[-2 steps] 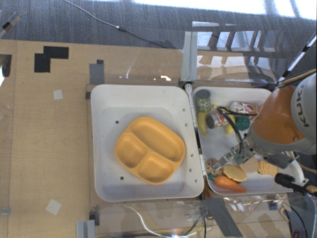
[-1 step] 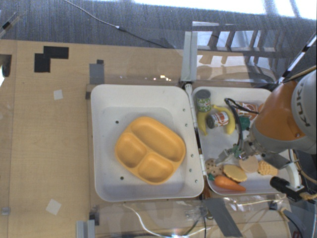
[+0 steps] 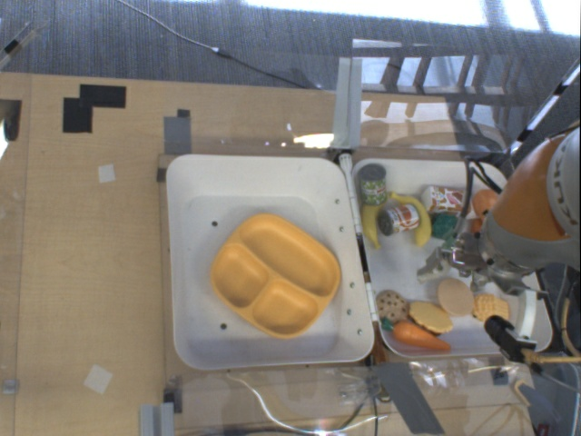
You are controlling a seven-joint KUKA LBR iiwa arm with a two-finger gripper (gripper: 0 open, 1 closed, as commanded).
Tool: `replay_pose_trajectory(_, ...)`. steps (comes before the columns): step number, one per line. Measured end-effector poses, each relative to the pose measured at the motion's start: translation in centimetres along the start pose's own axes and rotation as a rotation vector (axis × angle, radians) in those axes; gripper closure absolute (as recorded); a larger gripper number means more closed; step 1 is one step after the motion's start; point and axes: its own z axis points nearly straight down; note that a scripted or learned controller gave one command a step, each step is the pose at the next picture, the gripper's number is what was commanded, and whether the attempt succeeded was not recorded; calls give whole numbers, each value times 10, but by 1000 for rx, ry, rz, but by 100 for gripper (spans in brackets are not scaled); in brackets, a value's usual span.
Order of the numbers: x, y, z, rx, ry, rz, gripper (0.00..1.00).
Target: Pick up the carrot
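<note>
We are seeing the carrot (image 3: 420, 336) lying orange at the right bin's (image 3: 377, 332) front, cookies (image 3: 430, 316) touching it, gripper (image 3: 454, 260) hovering nearby, its grip unclear.

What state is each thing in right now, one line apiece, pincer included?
carrot: lying flat at the near edge of the right bin, not gripped.
banana: lying against the bin's left wall.
two cans: one on its side across the banana, one upright behind it.
yellow divided plate: right way up in the left bin.
pincer: over the right bin; fingers unclear.
</note>
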Motion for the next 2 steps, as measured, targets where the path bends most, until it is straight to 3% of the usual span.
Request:
replay_pose_trajectory(1, 13, -13, 11, 1, 1, 219, 0)
replay_pose_trajectory(2, -18, -8, 14, 2, 0, 364, 0)
